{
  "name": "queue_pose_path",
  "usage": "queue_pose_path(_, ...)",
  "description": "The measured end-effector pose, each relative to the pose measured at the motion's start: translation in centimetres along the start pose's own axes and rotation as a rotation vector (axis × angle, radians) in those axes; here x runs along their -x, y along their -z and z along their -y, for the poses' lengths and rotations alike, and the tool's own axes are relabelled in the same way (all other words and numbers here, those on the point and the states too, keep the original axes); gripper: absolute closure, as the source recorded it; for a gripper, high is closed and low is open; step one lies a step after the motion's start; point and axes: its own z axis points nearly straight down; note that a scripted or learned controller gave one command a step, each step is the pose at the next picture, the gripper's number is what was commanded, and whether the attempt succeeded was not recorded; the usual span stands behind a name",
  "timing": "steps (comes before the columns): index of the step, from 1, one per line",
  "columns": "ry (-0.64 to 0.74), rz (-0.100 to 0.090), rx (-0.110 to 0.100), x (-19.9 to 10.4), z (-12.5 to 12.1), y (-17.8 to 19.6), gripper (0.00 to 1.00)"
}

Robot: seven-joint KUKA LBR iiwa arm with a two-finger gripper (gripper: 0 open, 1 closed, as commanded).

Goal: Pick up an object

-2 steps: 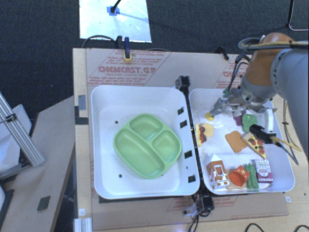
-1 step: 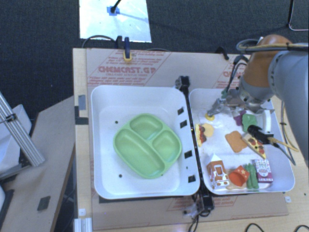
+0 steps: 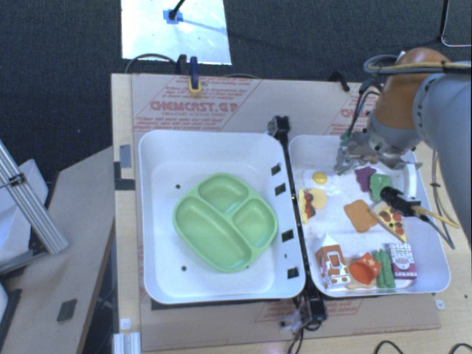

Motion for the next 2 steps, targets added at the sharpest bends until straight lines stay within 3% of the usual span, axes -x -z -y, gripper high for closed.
queue_pose_path(1,0.002,0.0,-0.008,0.7,-1.0,5.4,1.0)
queue_pose_path(2,0.0,0.0,-0.007,1.4,-0.5,11.1,1.0)
